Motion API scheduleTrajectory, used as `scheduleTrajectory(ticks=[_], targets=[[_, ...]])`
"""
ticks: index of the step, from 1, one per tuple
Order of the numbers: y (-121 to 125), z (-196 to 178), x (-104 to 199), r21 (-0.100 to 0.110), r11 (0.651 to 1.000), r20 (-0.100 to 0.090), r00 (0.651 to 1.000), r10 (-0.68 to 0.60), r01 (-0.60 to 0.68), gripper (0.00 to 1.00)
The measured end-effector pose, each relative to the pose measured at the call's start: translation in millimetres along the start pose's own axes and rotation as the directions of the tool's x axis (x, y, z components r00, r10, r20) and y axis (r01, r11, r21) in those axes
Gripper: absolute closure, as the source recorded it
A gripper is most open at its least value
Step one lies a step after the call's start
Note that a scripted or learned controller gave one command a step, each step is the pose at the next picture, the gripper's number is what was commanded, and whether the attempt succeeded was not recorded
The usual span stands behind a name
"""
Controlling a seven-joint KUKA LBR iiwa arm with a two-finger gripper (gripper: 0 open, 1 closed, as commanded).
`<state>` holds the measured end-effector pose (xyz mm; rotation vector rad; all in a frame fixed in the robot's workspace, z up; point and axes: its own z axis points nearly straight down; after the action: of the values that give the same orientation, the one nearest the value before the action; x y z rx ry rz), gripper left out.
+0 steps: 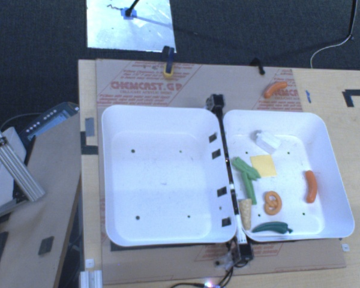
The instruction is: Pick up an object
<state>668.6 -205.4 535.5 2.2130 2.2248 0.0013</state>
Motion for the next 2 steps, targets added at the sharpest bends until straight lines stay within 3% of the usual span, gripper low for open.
scheduleTrajectory(ticks=[2], targets=[[0.0,0.0,0.0,0.0,1.0,0.0,1.0,0.0,0.0,1.0]])
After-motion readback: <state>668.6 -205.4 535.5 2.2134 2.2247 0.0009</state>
